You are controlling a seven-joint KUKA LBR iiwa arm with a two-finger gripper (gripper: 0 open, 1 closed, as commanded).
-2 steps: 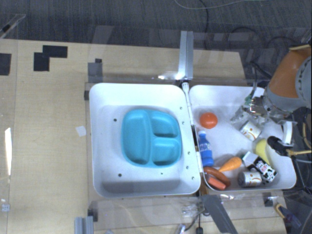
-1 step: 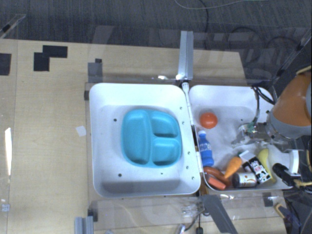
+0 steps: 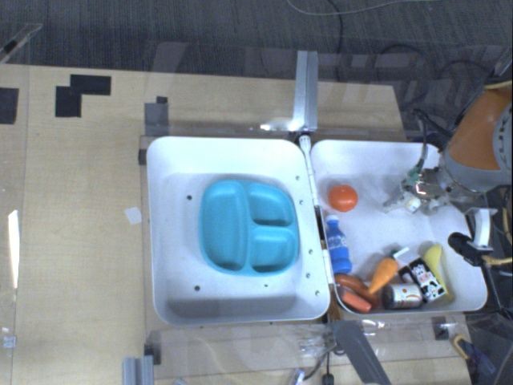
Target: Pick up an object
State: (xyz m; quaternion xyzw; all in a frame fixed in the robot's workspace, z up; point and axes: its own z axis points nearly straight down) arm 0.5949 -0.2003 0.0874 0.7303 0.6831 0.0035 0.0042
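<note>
Orange ball far-left in right bin | gripper right of it | we can't tell its grip | blue tray in left bin

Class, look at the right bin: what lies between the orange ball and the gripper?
In the camera view, bare white bin floor separates the orange ball from the gripper.

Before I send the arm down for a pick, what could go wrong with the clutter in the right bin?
1. The blue bottle, red sausage-like piece, orange carrot-shaped toy, dark can, black-and-white carton and yellow banana-like toy crowd one corner, so a pick could catch or push a neighbour.
2. They sit near the white bin's wall, which the gripper might hit.
3. The lone round orange ball may roll away.
</note>
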